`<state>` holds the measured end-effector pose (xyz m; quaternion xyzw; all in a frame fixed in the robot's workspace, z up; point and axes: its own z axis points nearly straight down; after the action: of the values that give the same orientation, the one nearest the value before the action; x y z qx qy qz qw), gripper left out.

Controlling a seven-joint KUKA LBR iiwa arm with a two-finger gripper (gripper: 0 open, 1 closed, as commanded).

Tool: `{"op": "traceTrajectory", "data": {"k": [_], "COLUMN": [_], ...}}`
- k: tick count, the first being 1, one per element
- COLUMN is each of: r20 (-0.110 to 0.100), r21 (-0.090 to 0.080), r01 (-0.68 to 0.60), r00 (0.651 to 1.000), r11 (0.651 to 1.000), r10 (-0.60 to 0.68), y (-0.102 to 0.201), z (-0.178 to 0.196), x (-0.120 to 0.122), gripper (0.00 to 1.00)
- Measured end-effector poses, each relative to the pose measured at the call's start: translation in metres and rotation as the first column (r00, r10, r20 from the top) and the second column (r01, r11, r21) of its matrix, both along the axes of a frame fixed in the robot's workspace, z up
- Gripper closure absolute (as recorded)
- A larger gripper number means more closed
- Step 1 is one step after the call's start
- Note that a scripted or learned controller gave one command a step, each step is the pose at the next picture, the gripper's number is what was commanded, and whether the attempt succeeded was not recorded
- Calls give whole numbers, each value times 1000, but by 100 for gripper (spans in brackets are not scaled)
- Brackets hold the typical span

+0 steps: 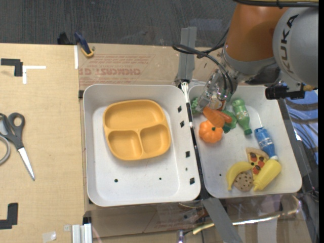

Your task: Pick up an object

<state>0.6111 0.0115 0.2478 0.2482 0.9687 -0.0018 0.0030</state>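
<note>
Wooden benchtop spreads across the left of the frame, with scissors point(17, 138) lying at its left edge, and the two white bins sit side by side toward the centre and right.

Nearest us, at the lower right of the right bin point(283, 184), we see a banana point(234, 172), a cookie point(244, 181), a yellow piece point(267, 174) and a pizza slice point(258, 158) clustered together, all untouched. A little farther up lie a blue tube point(265, 140), an orange pumpkin point(210, 132), a carrot point(218, 117) and a green bottle point(242, 115). The left bin point(96, 151) holds a yellow divided plate point(136, 130).

We judge the task not yet done: nothing is lifted, and every toy appears to rest on the bin floor. What remains is the grasp itself and the raise.

Farther back, the gripper point(215, 96) hangs low over the upper left corner of the right bin, just above the carrot and beside the bottle. We cannot tell its state. The arm point(258, 29) reaches in from the upper right, its orange band above the wrist, pitched steeply downward.
</note>
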Motion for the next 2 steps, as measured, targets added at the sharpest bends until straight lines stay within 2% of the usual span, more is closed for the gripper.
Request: {"op": "traceTrajectory", "data": {"k": [1, 2], "r20": [-5, -2], "r21": [5, 3], "r01": [107, -101], "r00": [994, 995], "r11": [994, 995], "r10": [-107, 101], "y": [20, -59], "z": [-57, 50], "x": [-32, -59], "gripper": [100, 100]}}
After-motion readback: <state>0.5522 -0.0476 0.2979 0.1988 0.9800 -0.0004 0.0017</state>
